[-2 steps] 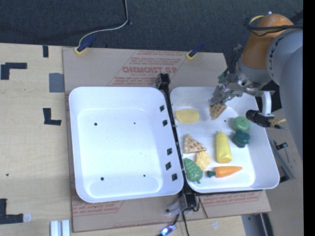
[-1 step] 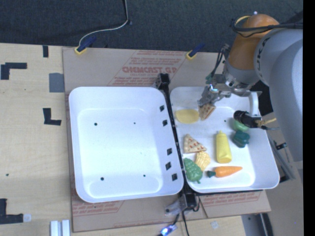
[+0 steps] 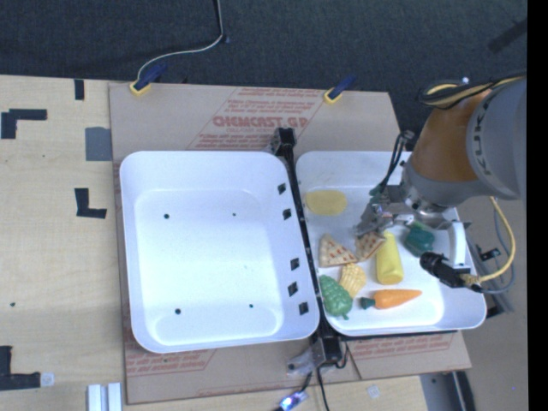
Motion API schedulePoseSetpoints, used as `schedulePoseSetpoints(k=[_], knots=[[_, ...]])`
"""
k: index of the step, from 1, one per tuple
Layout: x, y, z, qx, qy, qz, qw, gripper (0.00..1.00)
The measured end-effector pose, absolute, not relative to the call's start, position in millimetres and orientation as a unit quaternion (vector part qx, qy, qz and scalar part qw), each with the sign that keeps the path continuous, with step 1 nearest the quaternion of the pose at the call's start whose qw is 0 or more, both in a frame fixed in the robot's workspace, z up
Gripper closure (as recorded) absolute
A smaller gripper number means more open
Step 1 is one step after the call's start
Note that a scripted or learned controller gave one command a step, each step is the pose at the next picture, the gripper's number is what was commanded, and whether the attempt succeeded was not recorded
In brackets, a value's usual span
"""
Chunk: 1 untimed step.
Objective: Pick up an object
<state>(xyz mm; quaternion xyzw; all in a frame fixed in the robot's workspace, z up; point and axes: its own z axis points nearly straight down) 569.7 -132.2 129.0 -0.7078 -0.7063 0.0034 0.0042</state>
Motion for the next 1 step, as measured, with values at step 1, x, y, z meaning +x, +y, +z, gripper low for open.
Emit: schedulePoseSetpoints(k=[1], knots=[[609.0, -80.3, 254.4, -0.704, -0.71, -0.005, -0.005, 1.0]])
